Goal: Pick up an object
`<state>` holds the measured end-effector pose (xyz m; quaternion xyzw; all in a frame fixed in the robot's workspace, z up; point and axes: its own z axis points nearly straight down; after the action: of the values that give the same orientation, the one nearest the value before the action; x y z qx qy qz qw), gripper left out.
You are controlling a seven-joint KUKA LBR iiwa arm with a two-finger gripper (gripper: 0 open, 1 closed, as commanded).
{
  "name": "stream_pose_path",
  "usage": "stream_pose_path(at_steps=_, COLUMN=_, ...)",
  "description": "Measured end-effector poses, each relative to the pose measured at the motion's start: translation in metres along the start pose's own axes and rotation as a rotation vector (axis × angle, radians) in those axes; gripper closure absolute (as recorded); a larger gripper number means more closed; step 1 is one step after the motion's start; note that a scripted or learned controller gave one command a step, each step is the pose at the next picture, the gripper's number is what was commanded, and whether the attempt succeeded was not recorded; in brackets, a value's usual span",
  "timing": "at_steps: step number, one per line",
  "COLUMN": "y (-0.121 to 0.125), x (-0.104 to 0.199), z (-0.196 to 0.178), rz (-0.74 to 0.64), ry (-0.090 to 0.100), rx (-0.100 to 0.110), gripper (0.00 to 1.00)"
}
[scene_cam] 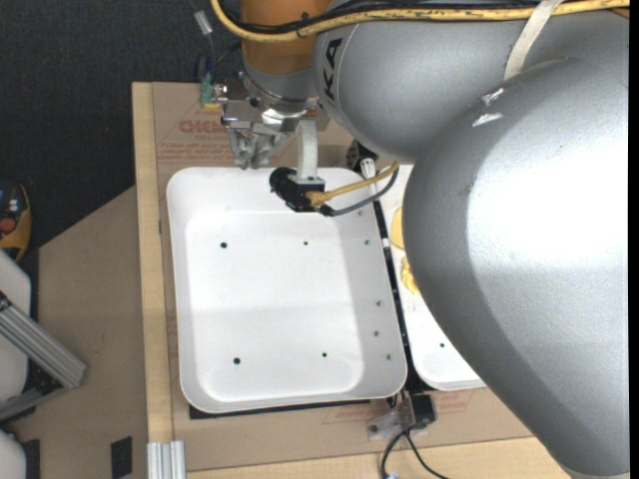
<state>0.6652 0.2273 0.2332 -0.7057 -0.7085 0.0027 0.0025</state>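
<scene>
Gripper (272, 160) over left bin (200, 297) far rim | arm (519, 218) hides right bin (439, 362)

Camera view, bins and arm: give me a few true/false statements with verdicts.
1. The gripper is over the far rim of the left bin. True.
2. The arm covers much of the right bin. True.
3. The left bin is round. False: it is rectangular with rounded corners.
4. The band above the wrist is blue. False: the band is orange.
5. A yellow cable runs along the arm. True.
</scene>
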Motion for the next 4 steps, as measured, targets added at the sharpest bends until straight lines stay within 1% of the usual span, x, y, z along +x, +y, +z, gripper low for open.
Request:
stream_pose_path(at_steps=1, y=0.001, x=-0.003, z=-0.076, rz=0.003, ry=0.003, rx=-0.016, gripper=1.0)
stream_pose_path(at_steps=2, y=-0.008, x=-0.003, z=-0.131, rz=0.003, ry=0.003, rx=-0.016, gripper=1.0)
stream_pose_path(at_steps=3, y=0.0, x=-0.003, z=-0.237, rz=0.002, ry=0.005, rx=-0.023, gripper=1.0)
stream_pose_path(at_steps=4, y=-0.002, x=-0.003, z=-0.049, rz=0.005, ry=-0.005, rx=0.01, gripper=1.0)
